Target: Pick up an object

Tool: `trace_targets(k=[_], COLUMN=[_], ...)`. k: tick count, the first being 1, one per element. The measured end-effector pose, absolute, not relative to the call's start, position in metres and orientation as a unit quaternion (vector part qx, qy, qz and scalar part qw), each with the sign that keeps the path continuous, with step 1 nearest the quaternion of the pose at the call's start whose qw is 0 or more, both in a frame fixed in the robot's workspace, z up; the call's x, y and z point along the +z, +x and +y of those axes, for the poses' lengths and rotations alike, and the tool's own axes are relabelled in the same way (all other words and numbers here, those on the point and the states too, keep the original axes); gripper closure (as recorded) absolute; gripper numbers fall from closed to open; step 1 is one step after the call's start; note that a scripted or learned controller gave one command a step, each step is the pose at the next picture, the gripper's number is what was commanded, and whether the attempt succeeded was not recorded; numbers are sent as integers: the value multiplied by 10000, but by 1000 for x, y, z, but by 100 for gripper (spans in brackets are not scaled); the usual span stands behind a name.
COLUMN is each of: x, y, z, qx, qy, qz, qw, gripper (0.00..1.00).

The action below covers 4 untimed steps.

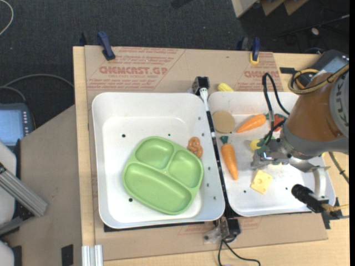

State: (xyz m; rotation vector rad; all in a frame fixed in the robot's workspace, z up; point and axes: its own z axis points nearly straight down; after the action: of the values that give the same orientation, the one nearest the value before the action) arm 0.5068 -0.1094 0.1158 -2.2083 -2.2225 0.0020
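The gripper [265, 155] hung low in the right bin [288, 204]. Whether it was open or closed could not be told. The cheese wedge [260, 182] lay just below it, the carrot [229, 159] to its left, long axis running up-down in view.

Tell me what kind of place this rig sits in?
Probably a robotics lab's pick-and-place test bench: two shallow white bins on a clamped, paper-masked board, plastic toy food such as an orange carrot and a yellow cheese wedge, and loose cables across dark carpet.
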Motion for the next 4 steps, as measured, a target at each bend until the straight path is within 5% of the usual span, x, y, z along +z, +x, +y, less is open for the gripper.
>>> trace_targets(k=[1, 2, 3, 4], x=[85, 85, 192, 185], y=[512, 510, 567, 643], z=[-97, -98, -24, 32], qx=[-16, -2, -59, -29], qy=[-7063, -7072, -7035, -7045], qz=[-7079, -7070, -7107, -7097], qw=[-9, -1, -52, -26], gripper=[100, 0, 0, 0])
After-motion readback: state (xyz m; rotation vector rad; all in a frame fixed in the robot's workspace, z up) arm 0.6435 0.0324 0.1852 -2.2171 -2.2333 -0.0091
